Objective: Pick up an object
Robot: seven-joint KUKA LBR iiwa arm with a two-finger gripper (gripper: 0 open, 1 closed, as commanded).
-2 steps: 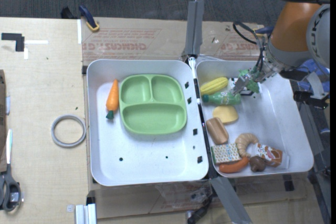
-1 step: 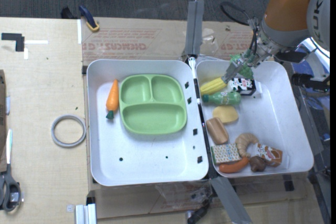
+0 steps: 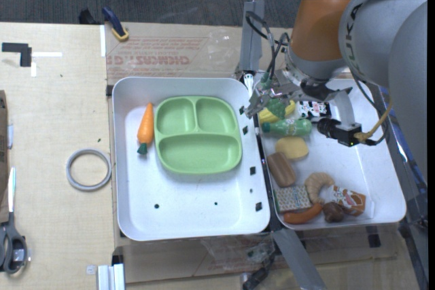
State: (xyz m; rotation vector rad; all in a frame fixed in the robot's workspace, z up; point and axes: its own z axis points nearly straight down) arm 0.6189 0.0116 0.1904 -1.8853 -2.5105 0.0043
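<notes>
My gripper (image 3: 259, 100) hangs low over the far left corner of the right bin (image 3: 380, 173), close to the wall between the two bins. Just right of it lie a yellow banana-like toy (image 3: 281, 109) and a green bottle (image 3: 288, 125). Below those, toward the front, are a pale yellow potato shape (image 3: 293, 148), a brown bread piece (image 3: 281, 168), a round cookie (image 3: 318, 183), a waffle square (image 3: 293, 198), an orange sausage (image 3: 303, 214) and a red-and-white packet (image 3: 348, 200). The view shows nothing held.
The left bin (image 3: 190, 210) holds a green divided plate (image 3: 198, 134) and a toy carrot (image 3: 145, 125) beside it. The arm's orange band (image 3: 323, 17) and grey body overhang the right bin's far side. A tape ring (image 3: 89, 168) and scissors (image 3: 12, 241) lie on the bench at left.
</notes>
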